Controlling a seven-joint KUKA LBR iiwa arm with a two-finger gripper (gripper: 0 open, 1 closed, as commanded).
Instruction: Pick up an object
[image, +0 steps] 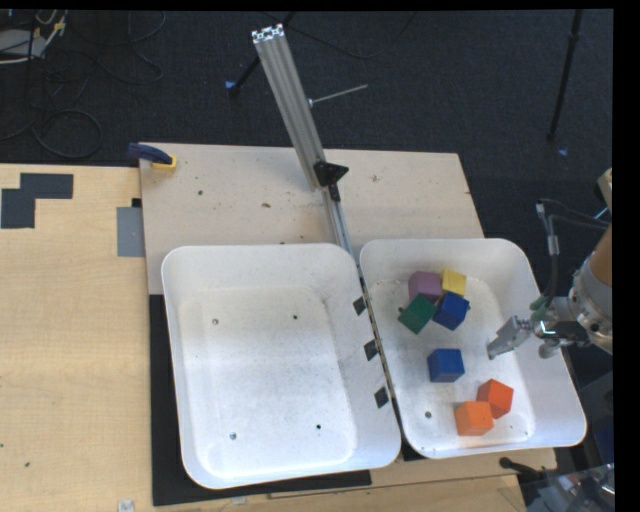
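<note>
Camera view: our gripper (512, 337) hangs at the right bin (545, 272) rim | jaw state we cannot tell, nothing seen held | blue cube (446, 364) mid-bin, nearby | step: approach | next: descend over the cube.

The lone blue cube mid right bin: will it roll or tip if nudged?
The blue cube has flat faces, so it likely slides rather than rolls. It looks rigid and light. It sits apart from the others, so a push should disturb little.
</note>
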